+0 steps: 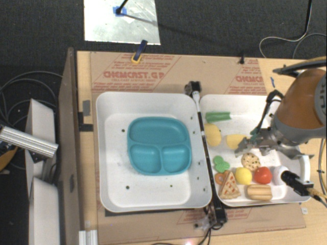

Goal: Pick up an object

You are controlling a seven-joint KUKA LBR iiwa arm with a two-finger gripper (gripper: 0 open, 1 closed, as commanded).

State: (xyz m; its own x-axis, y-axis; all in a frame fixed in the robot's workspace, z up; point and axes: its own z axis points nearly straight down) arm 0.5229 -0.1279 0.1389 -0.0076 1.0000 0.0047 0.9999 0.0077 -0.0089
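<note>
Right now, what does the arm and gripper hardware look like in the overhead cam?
The arm enters from the right as a bulky rounded body: a broad orange band above a grey wrist section. A thin dark cable loops along its left side. The gripper is a small dark metal assembly with pale highlights over the right bin.

Two smooth white plastic bins sit on printed brown cardboard. The teal divided plate looks matt plastic. A tomato shines glossy red.
</note>
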